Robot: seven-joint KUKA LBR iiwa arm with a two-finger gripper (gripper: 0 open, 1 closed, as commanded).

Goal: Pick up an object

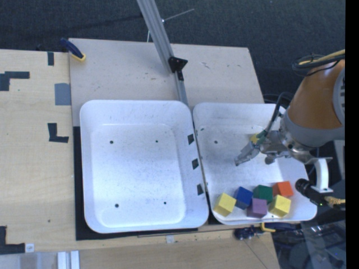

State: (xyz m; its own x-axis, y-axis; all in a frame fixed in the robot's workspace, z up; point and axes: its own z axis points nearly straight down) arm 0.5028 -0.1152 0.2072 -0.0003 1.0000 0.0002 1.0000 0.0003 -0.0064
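Arm (317,102) cut off at right edge, orange band bulking over wrist and hiding part of right bin (224,122). Pincer (242,159) poking out leftward over the bin floor, above the blocks and apart from them; grey fingers blurred into one wedge, so cannot tell whether released or clenched. Nothing seen between them. A small yellow-green bit near the wrist, too small to make out.

Blocks huddled at near edge of right bin: yellow block (225,204) leftmost, blue block (244,196) just beside it, purple block (258,207) below green block (262,193), orange block (284,189) furthest right with a second yellow block (281,205) under it. Touching or nearly so; exact contact hard to tell.

Left bin (90,116) beside right bin, floor speckled, with four dark dots. Black clips along the seam between bins. Grey pole (154,21) slanting down from top, cut off by upper edge. Table (33,94) with dark tape marks at left. No readable writing or labels anywhere.
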